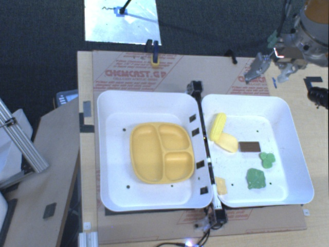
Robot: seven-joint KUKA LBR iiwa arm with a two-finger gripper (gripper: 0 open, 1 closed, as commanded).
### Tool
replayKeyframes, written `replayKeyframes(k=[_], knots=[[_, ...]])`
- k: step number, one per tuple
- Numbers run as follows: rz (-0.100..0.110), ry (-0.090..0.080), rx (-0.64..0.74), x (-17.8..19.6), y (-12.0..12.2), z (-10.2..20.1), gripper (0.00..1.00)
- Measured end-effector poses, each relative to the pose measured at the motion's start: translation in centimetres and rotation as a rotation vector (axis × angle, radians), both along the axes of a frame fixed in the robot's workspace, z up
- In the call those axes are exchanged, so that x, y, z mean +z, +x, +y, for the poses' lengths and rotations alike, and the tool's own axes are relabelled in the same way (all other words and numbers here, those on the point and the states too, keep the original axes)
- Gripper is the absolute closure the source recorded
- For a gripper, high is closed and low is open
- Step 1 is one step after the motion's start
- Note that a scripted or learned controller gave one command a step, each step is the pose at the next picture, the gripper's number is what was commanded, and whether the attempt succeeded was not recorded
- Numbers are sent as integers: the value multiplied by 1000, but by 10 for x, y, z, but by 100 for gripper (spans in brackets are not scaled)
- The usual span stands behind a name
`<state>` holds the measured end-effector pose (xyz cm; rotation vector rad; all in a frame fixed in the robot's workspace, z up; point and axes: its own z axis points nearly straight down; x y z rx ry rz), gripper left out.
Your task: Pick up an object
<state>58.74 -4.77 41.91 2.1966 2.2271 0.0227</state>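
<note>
Hovering at upper right of the frame, above and beyond the far rim of the right bin (pixel 288 112): gripper (pixel 267 72), fingers spread apart, nothing between them. Lying in the right bin: yellow corn cob (pixel 218 126) at upper left, touching a pale yellow wedge (pixel 226 142) just below; brown block (pixel 250 147) just beside the wedge toward centre; small green piece (pixel 267 160) and larger green piece (pixel 255 178) at lower right; small yellow scrap (pixel 220 185) near the lower left wall. Resting centred in the left bin (pixel 110 112): yellow divided plate (pixel 161 152), three compartments. Standing well apart from every object: gripper.
</note>
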Motion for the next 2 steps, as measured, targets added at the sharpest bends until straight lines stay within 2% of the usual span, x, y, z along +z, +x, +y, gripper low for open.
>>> replayKeyframes(k=[1, 2], knots=[[13, -2, -4, 1, 0, -5, 100], [6, 6, 4, 104, -100, 101, 100]])
